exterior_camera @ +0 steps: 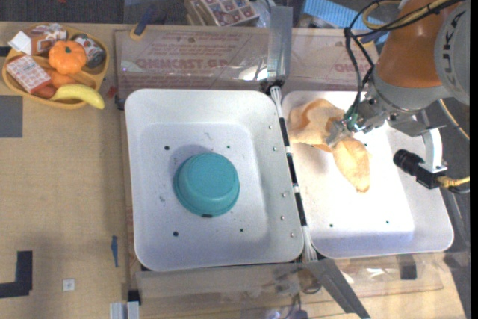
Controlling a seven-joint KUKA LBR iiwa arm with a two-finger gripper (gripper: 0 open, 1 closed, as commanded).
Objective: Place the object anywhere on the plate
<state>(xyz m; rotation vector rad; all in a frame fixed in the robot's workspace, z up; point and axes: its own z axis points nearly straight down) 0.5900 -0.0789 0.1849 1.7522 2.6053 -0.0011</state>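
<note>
You saw two bins (149, 116) of smooth, slightly glossy white plastic, the teal plate (208, 184) matt plastic. The tan object (351, 160) looked soft and faintly shiny. The bench (60, 198) was matt wood, the arm (418, 48) glossy orange and grey.

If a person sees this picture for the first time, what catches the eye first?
Probably the teal plate, upside down in the middle of the left bin. Next, the tan, crumpled-looking object in the right bin, with the gripper right at it.
</note>
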